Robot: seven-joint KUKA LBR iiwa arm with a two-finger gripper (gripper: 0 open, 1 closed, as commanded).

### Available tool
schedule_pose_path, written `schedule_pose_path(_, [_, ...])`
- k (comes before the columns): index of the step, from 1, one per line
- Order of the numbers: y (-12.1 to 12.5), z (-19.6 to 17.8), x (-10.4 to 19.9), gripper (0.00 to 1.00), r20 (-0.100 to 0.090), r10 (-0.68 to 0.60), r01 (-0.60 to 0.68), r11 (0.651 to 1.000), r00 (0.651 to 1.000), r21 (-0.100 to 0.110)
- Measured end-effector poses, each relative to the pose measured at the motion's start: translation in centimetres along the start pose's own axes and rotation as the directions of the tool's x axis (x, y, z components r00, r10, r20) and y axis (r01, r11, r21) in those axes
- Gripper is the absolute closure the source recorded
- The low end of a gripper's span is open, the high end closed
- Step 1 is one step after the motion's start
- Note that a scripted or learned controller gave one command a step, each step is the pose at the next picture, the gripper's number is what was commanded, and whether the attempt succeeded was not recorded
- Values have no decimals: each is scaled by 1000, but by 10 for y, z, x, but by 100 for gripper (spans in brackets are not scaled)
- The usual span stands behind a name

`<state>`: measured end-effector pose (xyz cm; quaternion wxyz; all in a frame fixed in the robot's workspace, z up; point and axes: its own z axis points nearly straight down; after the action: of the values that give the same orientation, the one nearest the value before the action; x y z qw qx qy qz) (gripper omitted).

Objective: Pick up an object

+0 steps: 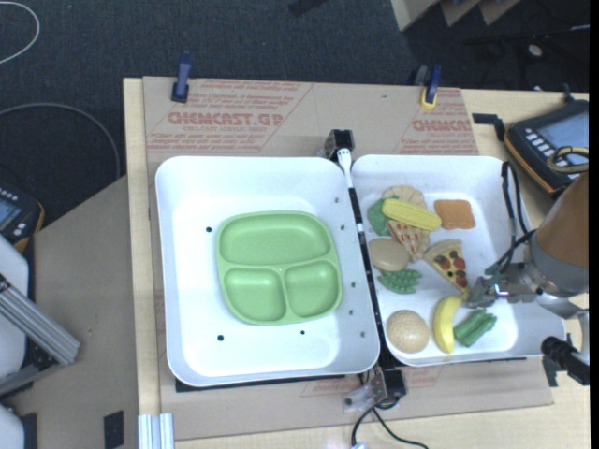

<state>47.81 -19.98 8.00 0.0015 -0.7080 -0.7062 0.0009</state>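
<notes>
Pincer: the pincer (482, 291) sits low at the right side of the right bin (487, 171), just above the green vegetable; I cannot tell how it is set, because the metal parts blur together.
Arm: the grey arm (566, 251) with its orange band enters from the right edge and slants down and left into that bin.
Step in hand: it looks like the approach to a grasp, with nothing lifted so far.
Likely target: the green vegetable (474, 326), dark and leafy-looking, lies at the near right of the bin, touching or just beside the banana (444, 324).
Neighbours: the pizza slice (450, 263) lies just left of the pincer; the tan bun (407, 330) rests near the banana's left.
Next move: a short straight descent onto 1 item, keeping off the banana, then a closing and a lift.
Left bin: the left bin (187, 185) holds a green divided tray (278, 267) with 3 compartments.
Counter: the counter (243, 110) carries both bins side by side.
</notes>
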Motion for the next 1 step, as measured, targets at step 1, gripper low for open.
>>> schedule_pose_path(1, [1, -5, -12, 100, 3, -2, 2, 1000, 1000, -5])
